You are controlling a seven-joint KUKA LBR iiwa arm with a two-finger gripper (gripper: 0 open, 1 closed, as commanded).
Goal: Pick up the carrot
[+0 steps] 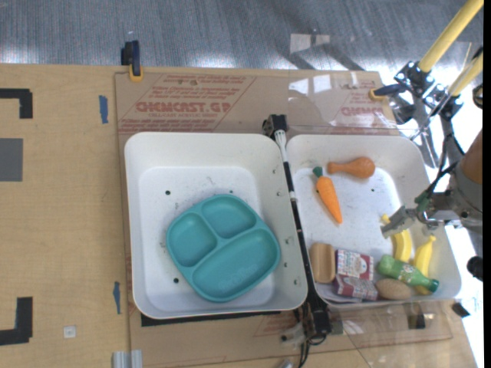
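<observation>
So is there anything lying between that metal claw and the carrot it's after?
Nothing visible. The gripper sits at the right side of the right bin, and the carrot lies to its left with bare bin floor between them. The bananas and the drumstick lie off that line.

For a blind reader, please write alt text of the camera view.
A carrot lies in the right bin, apart from the gripper near that bin's right side. The left bin holds a teal plate.

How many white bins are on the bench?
2. The left bin holds a teal plate; the right bin holds the carrot and other toy foods.
</observation>
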